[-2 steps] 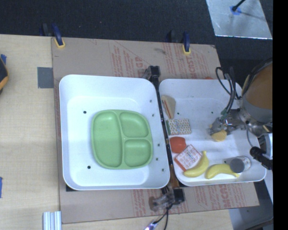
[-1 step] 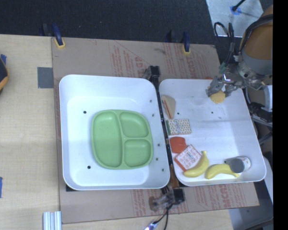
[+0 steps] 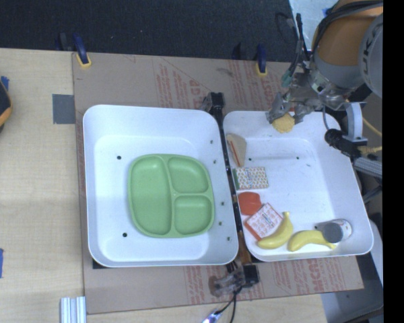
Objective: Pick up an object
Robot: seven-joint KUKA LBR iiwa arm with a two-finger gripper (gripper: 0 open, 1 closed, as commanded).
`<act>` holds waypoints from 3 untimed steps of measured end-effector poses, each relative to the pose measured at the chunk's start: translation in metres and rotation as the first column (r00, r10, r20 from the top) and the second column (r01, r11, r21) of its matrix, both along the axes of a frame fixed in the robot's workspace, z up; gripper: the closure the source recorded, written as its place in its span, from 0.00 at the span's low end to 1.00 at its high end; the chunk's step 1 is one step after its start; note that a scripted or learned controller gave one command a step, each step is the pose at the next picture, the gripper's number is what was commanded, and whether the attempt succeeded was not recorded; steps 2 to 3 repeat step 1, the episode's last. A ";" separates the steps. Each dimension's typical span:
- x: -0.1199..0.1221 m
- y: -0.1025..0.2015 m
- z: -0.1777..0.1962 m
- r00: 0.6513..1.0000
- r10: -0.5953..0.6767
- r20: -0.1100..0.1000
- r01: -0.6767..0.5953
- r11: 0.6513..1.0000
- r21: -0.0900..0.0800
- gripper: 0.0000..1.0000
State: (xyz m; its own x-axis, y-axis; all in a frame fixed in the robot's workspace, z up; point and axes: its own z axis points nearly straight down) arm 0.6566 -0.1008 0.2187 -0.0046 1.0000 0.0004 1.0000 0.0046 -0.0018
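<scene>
The gripper (image 3: 287, 116) hangs over the far edge of the right bin (image 3: 337, 180), near that bin's far left corner, and a small yellow object (image 3: 283, 123) sits between its fingertips; it appears clenched on that piece, though how deep the hold goes is too small to tell; the object looks lifted to about the level of the bin's rim, not resting on the floor.

The chief risk, as a judgement, is a slip; the yellow object is small and rounded, and if only its upper edge is pinched, any quick swing of the arm could shake it loose; it would then drop on the rim and might bounce outside onto the cardboard (image 3: 155, 79).

A second risk lies in the path to the left bin (image 3: 108, 180); the two bins touch along their inner walls, and a low carry could knock the piece against that double rim; a higher lift before crossing would spare it.

The green divided plate (image 3: 170, 195) fills the middle of the left bin; a release over its ridges could send the object rolling.

The two bananas (image 3: 293, 236) at the right bin's near edge, the red packet (image 3: 263, 221) beside them, and the patterned packet (image 3: 251, 177) by the inner wall lie well apart from the gripper and seem safe from disturbance.
</scene>
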 end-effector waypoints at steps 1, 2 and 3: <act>-0.037 0.041 0.012 1.000 0.001 -0.002 -0.001 1.000 0.000 1.00; -0.037 0.041 0.012 1.000 0.001 -0.002 -0.001 1.000 0.000 1.00; -0.037 0.041 0.012 1.000 0.001 -0.002 -0.001 1.000 0.000 1.00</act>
